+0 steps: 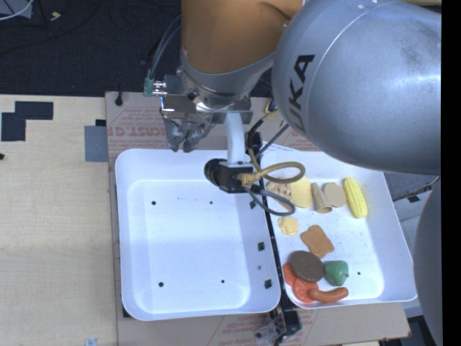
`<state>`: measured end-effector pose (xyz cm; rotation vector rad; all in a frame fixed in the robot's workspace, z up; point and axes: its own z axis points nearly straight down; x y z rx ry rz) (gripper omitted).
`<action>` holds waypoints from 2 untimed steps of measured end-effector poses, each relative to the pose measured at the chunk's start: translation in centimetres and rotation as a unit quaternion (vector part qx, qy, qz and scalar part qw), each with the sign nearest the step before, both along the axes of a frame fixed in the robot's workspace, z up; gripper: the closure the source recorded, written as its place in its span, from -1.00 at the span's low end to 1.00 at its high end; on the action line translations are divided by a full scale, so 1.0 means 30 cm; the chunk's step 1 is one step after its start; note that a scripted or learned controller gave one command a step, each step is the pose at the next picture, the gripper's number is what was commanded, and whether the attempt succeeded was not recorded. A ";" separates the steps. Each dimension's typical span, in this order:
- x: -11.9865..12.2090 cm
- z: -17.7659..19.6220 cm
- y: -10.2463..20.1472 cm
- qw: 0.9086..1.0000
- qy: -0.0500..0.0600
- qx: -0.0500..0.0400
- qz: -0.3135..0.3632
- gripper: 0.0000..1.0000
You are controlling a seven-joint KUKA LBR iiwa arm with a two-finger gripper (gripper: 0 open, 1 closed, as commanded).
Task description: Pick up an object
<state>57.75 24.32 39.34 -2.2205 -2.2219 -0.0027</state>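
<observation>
Grey arm [360, 78] hides rt bin [389, 215] top | jaws [184, 144] closed, nothing held | corn [356, 197] rt

The left bin [191, 244] lay open across its whole floor, with free room to come down anywhere between its walls. The right bin [374, 265] was crowded: a corn cob [355, 197], cheese wedge [299, 192], cracker [317, 241], brown disc [307, 266], green pepper [336, 272] and sausage [328, 294] lay close together, some touching. The arm's big grey body [360, 71] hung over that bin's far side, and cables [277, 182] looped across the divider. The gripper [184, 141] stood at the left bin's far rim.
</observation>
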 end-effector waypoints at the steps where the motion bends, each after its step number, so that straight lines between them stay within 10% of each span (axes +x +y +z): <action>1: -0.027 0.188 -0.001 1.000 0.000 0.000 0.000 1.00; 2: -0.163 0.415 0.001 1.000 -0.001 0.001 0.001 1.00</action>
